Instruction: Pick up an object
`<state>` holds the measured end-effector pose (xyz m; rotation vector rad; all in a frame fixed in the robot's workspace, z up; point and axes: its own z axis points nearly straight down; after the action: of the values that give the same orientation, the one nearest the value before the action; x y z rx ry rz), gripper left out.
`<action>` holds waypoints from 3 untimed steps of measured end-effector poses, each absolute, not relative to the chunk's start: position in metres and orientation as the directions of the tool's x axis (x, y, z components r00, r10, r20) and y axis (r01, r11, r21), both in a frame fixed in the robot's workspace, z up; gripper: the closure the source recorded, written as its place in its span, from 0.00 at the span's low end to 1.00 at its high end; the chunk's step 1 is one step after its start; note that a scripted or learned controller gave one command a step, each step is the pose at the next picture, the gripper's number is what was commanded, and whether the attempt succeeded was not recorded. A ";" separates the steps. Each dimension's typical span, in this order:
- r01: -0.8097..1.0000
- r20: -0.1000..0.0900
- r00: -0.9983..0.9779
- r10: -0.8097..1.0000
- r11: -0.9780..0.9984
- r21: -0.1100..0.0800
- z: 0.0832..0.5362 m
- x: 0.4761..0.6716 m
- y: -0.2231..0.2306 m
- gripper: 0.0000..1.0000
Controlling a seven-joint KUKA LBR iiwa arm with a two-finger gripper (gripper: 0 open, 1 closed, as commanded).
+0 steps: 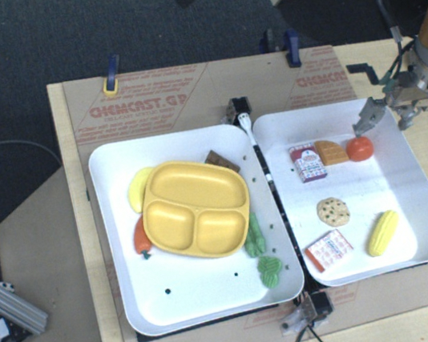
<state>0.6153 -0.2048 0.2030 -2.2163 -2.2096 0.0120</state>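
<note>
On the counter [184,90], the spread hand [383,115] hovered near the tomato [361,149]; it should centre before pinching.

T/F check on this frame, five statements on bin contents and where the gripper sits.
1. The yellow divided plate lies in the left bin. True.
2. The cookie lies in the left bin. False: it lies in the right bin, between the two red-and-white packets.
3. The gripper holds the tomato. False: the tomato lies on the bin floor, below and left of the gripper.
4. The corn cob lies near the right bin's front right corner. True.
5. The green vegetable lies on the plate. False: it lies beside the plate's right edge.
</note>
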 end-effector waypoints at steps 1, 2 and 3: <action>1.000 -0.001 0.000 1.000 0.000 0.001 0.212 0.619 -0.204 0.00; 1.000 0.001 -0.002 1.000 0.002 -0.004 0.152 0.626 -0.201 0.00; 1.000 0.001 0.000 1.000 0.000 0.000 0.093 0.630 -0.206 0.00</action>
<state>0.6298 -0.2064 0.0929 -2.2215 -2.2205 -0.0016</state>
